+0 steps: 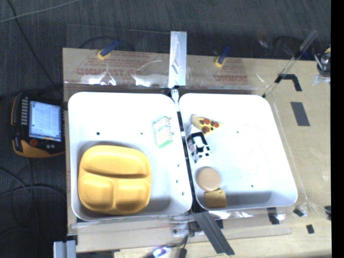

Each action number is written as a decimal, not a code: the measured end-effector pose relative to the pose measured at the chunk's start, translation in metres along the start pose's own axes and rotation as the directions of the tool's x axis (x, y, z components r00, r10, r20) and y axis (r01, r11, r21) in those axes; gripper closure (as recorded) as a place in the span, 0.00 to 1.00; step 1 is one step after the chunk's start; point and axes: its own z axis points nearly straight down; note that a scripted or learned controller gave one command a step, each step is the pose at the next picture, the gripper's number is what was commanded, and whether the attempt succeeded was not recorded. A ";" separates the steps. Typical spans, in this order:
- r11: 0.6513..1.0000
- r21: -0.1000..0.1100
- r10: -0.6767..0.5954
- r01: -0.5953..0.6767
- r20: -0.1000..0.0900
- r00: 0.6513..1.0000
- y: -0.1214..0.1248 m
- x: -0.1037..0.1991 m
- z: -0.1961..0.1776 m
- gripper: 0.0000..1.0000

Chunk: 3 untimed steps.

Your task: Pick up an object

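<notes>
Where bins (236,104) meet, beige bench (314,160).

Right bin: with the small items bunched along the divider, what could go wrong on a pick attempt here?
1. The pizza slice toy, black-and-white item, round tan disc and tan block crowd the right bin's left wall; fingers may strike it or bump neighbours.
2. The large yellow object in the left bin looks too wide to grasp.
</notes>
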 end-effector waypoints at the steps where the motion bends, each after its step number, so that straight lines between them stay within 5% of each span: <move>1: 1.000 0.000 0.000 0.000 0.000 1.000 0.000 0.000 0.000 0.00; 2: 1.000 0.000 0.000 0.000 0.000 1.000 0.000 0.000 0.000 0.00; 3: 1.000 0.004 -0.007 0.007 0.008 1.000 0.000 0.002 -0.005 1.00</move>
